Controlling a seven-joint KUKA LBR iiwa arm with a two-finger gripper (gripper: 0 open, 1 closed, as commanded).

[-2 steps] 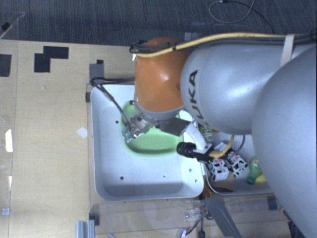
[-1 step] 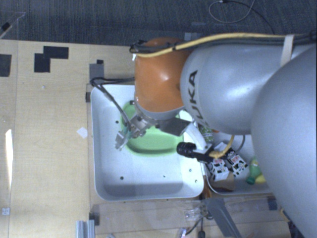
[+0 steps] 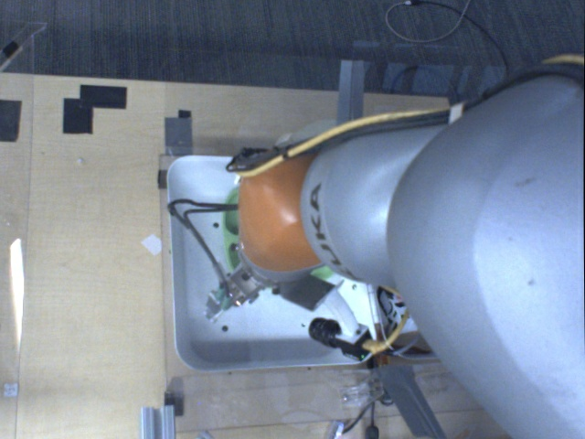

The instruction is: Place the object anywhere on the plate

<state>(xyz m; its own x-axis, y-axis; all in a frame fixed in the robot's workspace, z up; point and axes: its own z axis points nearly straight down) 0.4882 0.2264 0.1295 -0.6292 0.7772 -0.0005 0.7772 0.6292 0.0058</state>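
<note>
1. The grey KUKA arm (image 3: pixel 475 227) is the item closest to the camera. It covers the right half of the view, and its orange band (image 3: pixel 274 218) sits directly over the work area.
2. Below the band, the small metallic two-finger gripper (image 3: pixel 222 300) hangs low over the floor of the shallow white plastic bin (image 3: pixel 196 346), near the bin's left wall. I cannot tell whether it is released, clenched or grasping anything: it is too small and blurred.
3. The round green plate (image 3: pixel 230 231) shows as a thin sliver at the band's left edge. The arm hides the rest.
4. Object location: I cannot tell. The arm hides most of the bin floor and the plate. I cannot confirm any object at the gripper.
5. Object heading and long axis: neither can be read. I treat the orientation as unknown.
6. Risk A: I judge that the gripper sits left of the plate's visible edge. A release here would put the object on the bin floor, off the plate.
7. Risk B: the gripper may carry nothing. A placing move would then achieve nothing.
8. Risk C: the thin black cable loop (image 3: pixel 183 207) hangs just beside the bin's left wall. A sweep to the left could snag it.
9. Beyond the bin lies the light wooden bench (image 3: pixel 82 273).
</note>
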